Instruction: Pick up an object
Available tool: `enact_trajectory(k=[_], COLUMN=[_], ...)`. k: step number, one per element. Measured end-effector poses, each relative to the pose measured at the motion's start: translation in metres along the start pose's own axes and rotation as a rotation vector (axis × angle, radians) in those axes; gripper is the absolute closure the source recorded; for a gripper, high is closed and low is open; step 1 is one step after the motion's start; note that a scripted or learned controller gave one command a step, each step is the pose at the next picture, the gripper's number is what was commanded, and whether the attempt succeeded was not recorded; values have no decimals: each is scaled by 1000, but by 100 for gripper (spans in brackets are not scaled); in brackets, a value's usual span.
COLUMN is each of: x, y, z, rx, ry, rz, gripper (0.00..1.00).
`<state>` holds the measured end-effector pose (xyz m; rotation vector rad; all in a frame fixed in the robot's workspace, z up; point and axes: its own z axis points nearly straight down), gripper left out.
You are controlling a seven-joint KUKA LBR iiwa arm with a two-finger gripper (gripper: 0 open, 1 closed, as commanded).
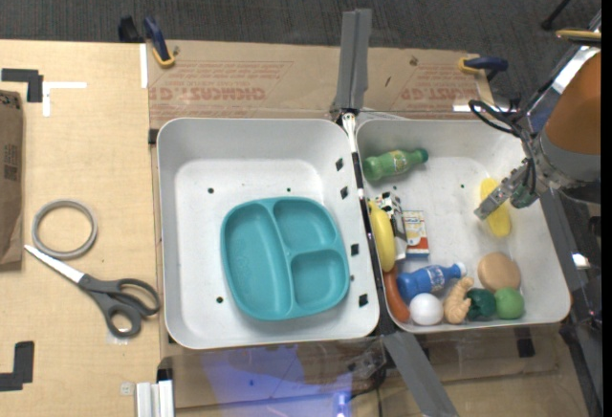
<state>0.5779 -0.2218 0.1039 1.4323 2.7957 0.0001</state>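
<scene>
My gripper (501, 198) hangs over the right edge of the right bin (449, 142), directly above a yellow object (497, 218) that it partly covers. I cannot see whether it touches that object. Elsewhere in this bin lie a green bottle (394, 163), a banana (382, 238), a small carton (413, 229) and a blue bottle (427, 278). Along the front wall sit a white ball (426, 310), a tan toy (459, 298), a brown bun (498, 270) and a green fruit (510, 303).
The left bin (191, 166) holds a teal divided plate (285, 257). Scissors (105, 291) and a tape roll (64, 227) lie on the bench to the left. A grey bar (354, 61) rises behind the divider between the bins.
</scene>
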Motion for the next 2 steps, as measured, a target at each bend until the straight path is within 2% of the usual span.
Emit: enact_trajectory(k=[1, 2], x=[39, 42], y=[33, 93], z=[-82, -126], rx=[0, 0], ry=[-2, -2], rz=[209, 325], gripper=[100, 100])
